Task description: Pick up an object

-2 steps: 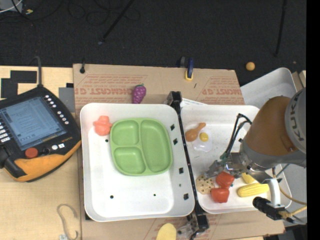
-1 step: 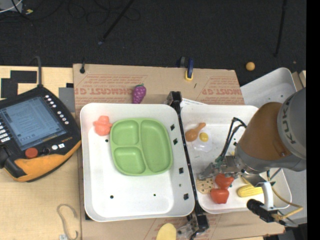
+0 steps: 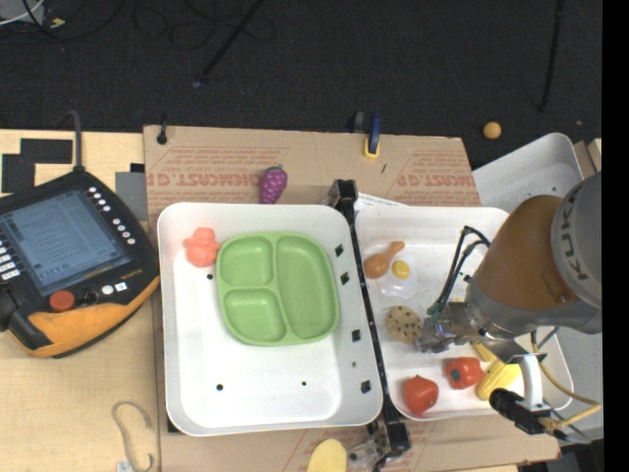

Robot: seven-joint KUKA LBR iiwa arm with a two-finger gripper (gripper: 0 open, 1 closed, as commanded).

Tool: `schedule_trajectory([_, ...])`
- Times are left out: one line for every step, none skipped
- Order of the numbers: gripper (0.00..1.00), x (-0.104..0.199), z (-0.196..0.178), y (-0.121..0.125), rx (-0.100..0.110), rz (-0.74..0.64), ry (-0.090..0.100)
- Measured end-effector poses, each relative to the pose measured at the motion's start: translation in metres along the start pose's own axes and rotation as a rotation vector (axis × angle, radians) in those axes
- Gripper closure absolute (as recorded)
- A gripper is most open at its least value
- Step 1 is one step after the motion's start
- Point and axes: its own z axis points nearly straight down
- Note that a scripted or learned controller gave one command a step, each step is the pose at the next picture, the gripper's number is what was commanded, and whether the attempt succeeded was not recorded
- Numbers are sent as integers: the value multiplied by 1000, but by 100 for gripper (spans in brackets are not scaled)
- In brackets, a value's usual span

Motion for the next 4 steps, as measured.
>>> schedule_trajectory([100,-4,-49,-9,4,0,-3])
schedule_trajectory([100,-10,-111,-4,0,-6,-4])
schedule_trajectory([100,-10,-126,-3,4,-7,-3])
schedule_trajectory([100,36,-124,20,6,-11,-1])
